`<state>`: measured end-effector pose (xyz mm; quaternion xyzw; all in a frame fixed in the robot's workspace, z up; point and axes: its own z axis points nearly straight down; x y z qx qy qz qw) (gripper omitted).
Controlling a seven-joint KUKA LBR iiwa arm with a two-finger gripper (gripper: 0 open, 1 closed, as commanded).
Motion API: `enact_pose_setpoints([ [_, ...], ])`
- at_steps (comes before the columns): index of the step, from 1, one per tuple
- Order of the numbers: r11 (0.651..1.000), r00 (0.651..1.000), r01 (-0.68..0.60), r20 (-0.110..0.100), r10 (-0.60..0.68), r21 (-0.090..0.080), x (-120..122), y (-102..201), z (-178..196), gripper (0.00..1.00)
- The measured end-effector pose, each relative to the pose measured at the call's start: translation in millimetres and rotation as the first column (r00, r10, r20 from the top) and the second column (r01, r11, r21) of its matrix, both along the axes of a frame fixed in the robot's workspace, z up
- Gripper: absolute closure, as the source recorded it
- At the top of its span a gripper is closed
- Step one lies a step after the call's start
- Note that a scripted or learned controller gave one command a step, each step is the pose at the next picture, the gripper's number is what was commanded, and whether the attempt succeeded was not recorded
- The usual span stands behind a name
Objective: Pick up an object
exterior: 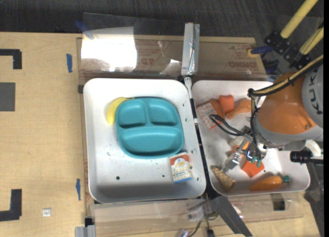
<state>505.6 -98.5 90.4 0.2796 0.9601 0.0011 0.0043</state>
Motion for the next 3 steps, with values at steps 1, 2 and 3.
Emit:
enact_pose_setpoints([
  [1,1.000,1.000,0.015,-0.001,-0.015,-0.001,71,-23,14,0.00],
  [2,0.990,0.990,0.138,0.004,-0.138,0.001,44,-19,-1,0.00],
  [3,0.991,0.990,0.137,0.015,-0.137,-0.001,47,-19,12,1.00],
])
